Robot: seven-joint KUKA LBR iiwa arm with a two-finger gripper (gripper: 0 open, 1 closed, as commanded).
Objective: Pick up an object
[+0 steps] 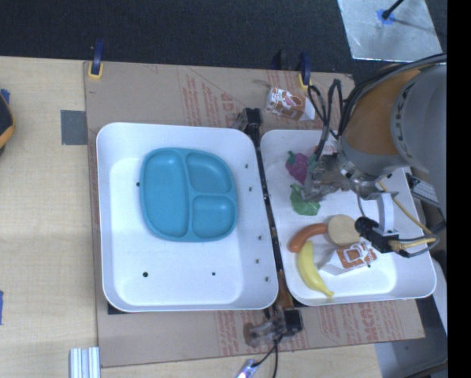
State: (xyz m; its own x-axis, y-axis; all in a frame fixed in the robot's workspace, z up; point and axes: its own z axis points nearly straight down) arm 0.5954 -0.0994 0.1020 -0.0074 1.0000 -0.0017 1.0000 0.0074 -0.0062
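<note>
The arm (393, 124) reaches into the right bin (413, 290) above a green toy (304, 203); whether its fingers are open cannot be told.

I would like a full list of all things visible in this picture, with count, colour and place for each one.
Shallow white plastic bins: two, white, side by side on the bench.
Sectioned plastic plate: one, light blue, in the left bin.
Toy banana: one, yellow, front of the right bin.
Toy sausage: one, orange-red, right bin, above the banana.
Round flat piece: one, tan, beside the sausage.
Small green toy: one, green, right bin.
Small purple toy: one, purple, behind the green one.
Printed packet: one, orange and white, on the cardboard behind the bins.
Gripper: one, grey, low over the right bin.
</note>
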